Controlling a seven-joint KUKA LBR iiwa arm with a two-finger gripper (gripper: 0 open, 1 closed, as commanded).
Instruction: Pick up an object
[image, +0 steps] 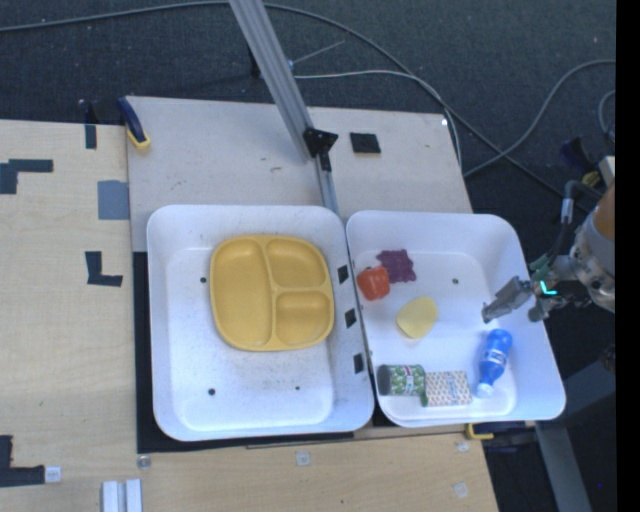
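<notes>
Your gripper hangs over the right bin's right edge, fingers spread, gripping nothing. The blue bottle lies just below it, lower right of frame.

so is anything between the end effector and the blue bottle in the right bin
Nothing visible. The end effector sits over the right bin's right side, just above the blue bottle, with bare white floor between them. The yellow piece lies off to the left.
</notes>
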